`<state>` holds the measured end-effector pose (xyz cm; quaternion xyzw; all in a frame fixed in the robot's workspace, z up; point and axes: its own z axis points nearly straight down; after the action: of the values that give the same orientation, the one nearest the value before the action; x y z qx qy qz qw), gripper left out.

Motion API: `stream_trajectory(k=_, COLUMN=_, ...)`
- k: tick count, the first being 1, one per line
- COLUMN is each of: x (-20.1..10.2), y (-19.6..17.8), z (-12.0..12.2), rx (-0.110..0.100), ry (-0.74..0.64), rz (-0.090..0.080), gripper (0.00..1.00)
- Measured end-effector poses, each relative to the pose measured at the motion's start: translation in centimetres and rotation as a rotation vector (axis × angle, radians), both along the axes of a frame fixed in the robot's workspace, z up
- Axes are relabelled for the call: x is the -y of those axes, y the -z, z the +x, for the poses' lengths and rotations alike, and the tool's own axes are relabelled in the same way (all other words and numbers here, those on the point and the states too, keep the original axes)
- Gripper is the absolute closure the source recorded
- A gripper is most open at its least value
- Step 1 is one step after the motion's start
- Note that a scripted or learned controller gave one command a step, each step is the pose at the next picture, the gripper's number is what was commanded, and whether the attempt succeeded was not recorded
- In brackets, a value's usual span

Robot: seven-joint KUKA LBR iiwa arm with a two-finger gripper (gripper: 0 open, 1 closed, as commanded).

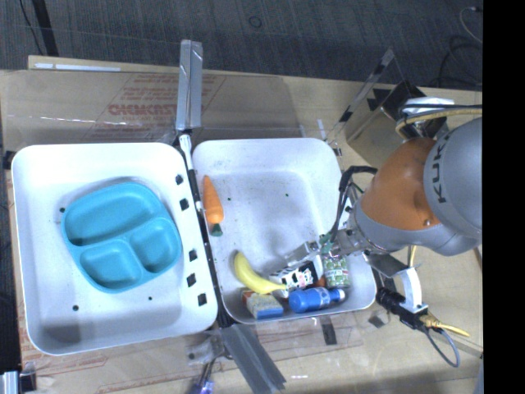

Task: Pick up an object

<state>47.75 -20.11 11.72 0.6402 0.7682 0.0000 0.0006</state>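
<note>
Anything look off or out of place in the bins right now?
Nothing spilled or broken. The carrot lies alone against the right bin's left wall, while the banana, blue bottle and other small items are crammed into its near corner, right by the gripper. The blue tray lies in the left bin.

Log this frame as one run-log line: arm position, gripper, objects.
arm: over right bin near corner | gripper: down among clutter, grasp unclear | right bin: carrot, banana, blue bottle | left bin: blue divided plate
</note>
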Motion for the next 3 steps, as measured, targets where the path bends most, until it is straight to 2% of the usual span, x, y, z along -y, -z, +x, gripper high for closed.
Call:
stream_trajectory(k=1, x=-4.7, y=2.5, z=0.0, rx=-0.002, ry=-0.121, rz=0.002, gripper=0.00)
stream_trajectory(k=2, x=-4.6, y=1.4, z=0.2, rx=0.002, ry=-0.126, rz=0.001, gripper=1.00)
stream_trajectory(k=3, x=-4.6, y=1.4, z=0.2, rx=0.002, ry=-0.126, rz=0.001, gripper=0.00)
